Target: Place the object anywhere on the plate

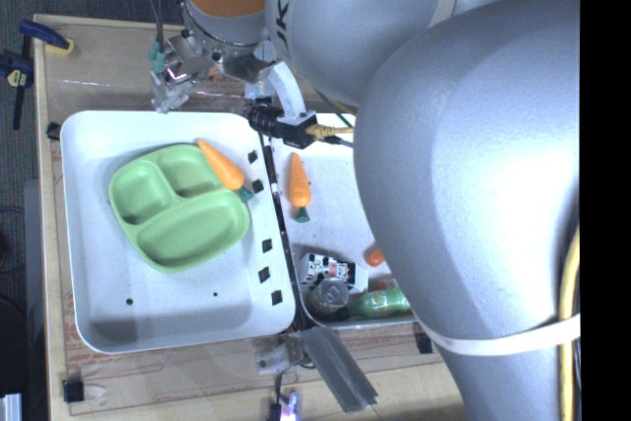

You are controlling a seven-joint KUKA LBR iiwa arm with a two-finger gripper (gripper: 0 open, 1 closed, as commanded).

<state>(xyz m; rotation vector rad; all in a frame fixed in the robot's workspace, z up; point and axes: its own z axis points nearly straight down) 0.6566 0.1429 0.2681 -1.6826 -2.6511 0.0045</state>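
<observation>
The left bin (148,311) holds a green divided plate (177,212) with three compartments, set toward the bin's far side. A carrot (221,165) lies tilted on the plate's far right rim, its green end (245,194) just off the edge toward the wall between the bins. The right bin (330,177), largely hidden by the grey arm (463,163), holds a second carrot (298,184) near that wall, and at its near end a small printed packet (327,266), a metal can (330,294), a green object (380,303) and an orange scrap (375,257), possibly another toy. The gripper (170,94) hangs past the left bin's far rim, over the bench (99,64); nothing is visibly in it, and its state cannot be made out.
</observation>
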